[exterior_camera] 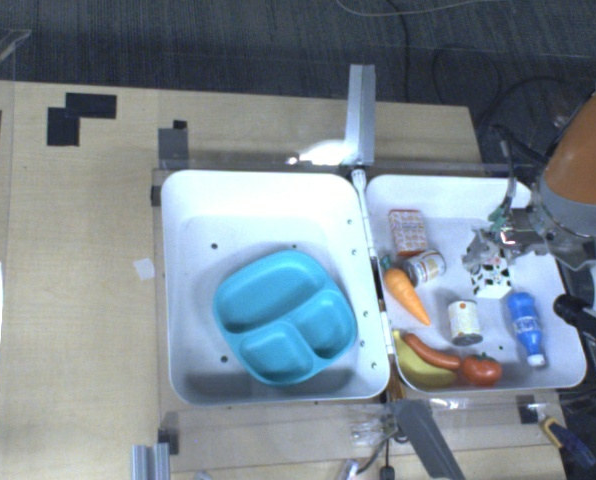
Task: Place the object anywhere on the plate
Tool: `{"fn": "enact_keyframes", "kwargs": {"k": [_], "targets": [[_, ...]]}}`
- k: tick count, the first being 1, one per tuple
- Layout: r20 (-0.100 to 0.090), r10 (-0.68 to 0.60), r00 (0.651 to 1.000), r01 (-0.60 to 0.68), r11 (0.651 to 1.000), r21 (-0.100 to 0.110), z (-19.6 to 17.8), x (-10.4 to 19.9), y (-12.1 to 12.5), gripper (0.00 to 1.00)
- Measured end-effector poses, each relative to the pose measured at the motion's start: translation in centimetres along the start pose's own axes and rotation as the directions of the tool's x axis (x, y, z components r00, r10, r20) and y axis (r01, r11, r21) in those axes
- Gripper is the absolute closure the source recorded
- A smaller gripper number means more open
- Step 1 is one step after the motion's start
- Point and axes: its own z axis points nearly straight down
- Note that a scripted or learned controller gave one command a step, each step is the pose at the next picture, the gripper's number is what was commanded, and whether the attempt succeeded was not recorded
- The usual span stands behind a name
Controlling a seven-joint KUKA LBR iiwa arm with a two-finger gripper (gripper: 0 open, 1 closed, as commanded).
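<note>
Picking time: claw (490,251) hovers over the black-and-white carton (492,280), well right of the blue plate (284,315), its spread impossible to tell, needing descent and closing.

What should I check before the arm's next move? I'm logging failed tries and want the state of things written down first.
1. Plate free to receive: ok. The blue plate lies in the left bin with all three sections bare.
2. Object held: cannot tell. The gripper hangs over the right bin, just above the black-and-white carton; whether it grips is unclear.
3. Neighbours near the carton: not ok. The blue bottle and white can lie close by.
4. Other items out of the way: ok. Carrot, banana and red box lie further left.
5. Path to plate: cannot tell. The wall between the bins must be crossed.
</note>
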Motion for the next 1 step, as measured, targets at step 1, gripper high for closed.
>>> {"fn": "enact_keyframes", "kwargs": {"k": [1], "targets": [[-0.001,-0.166,0.986,0.166,0.986,0.003,1.12,8.61,-3.12,1.00]]}}
